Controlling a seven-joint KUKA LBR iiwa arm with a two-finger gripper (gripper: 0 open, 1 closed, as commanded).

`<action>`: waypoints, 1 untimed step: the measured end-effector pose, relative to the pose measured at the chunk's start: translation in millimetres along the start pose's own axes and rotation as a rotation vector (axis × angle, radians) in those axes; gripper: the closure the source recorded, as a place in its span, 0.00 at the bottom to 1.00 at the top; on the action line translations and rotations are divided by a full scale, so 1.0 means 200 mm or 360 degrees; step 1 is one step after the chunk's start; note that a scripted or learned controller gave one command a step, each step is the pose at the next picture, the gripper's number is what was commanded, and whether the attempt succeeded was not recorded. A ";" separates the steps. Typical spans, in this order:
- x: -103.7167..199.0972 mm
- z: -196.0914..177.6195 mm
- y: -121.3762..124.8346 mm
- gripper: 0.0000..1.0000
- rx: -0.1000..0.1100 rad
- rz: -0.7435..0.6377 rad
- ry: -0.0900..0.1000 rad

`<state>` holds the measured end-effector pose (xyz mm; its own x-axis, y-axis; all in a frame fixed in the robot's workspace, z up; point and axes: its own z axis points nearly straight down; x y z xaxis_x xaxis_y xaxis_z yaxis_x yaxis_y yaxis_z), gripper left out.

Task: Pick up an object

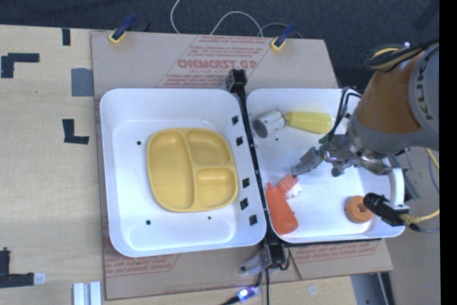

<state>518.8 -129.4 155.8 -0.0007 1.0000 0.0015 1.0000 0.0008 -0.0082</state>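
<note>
Orange bottle [280, 208], squat, with a paler cap end, lies tilted in the right bin [314, 228] near the divider at its lower left; we log it as apart from the tool [303, 164], which hovers just above it, and we cannot tell how its fingers stand. Same bin: yellow object [308, 121] with a grey round end [269, 123] at the top, and a small orange disc [355, 208] at lower right. Left bin [118, 153]: one yellow divided tray [191, 169]. Cardboard sheet [214, 62] on the desk reads "CHEMCAST GP" in red.
</note>
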 end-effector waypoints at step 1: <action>-0.01 0.32 -0.02 0.00 -0.0002 0.0001 0.0000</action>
<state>514.4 -130.9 92.0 -0.0003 1.0000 0.0014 1.0000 0.0003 -0.0068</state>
